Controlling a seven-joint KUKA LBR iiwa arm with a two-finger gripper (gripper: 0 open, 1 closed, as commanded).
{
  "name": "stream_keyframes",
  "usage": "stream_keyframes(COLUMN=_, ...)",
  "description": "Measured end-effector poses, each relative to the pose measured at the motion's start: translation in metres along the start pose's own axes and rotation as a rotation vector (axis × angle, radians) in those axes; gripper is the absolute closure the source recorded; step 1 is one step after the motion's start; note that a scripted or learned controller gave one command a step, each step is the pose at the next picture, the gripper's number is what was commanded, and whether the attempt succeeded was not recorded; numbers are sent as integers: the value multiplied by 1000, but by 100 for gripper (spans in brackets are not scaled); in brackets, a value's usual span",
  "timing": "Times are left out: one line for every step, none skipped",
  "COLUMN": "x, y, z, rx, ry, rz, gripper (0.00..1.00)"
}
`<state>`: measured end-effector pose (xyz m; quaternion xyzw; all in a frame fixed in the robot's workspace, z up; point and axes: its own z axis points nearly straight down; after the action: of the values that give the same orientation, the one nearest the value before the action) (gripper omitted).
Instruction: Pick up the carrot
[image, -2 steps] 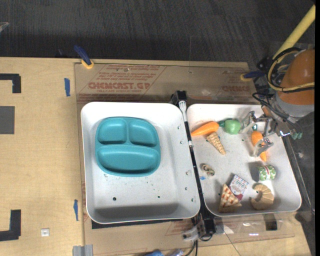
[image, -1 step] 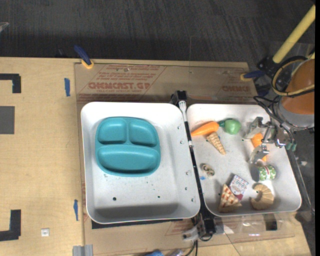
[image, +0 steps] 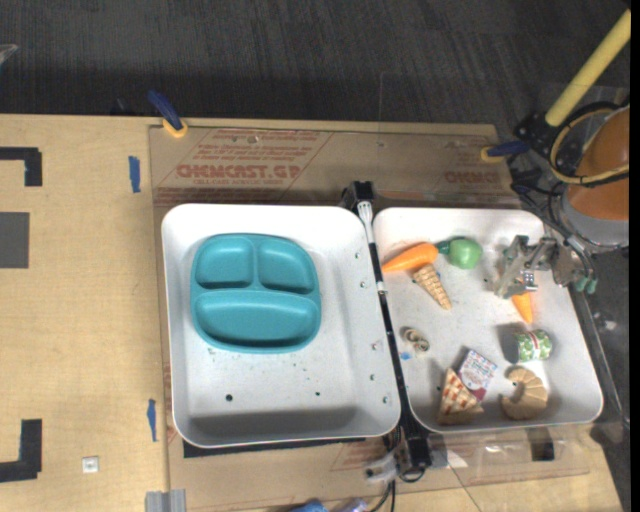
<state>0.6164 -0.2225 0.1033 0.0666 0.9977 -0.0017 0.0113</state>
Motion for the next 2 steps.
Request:
stream_keyframes(x=85, y=-13, z=11, rx=-3, ry=11, rz=-294, gripper=100)
stream_keyframes(x=84, y=-12, z=12, rx=-3, ry=9, rz=-294, gripper=0)
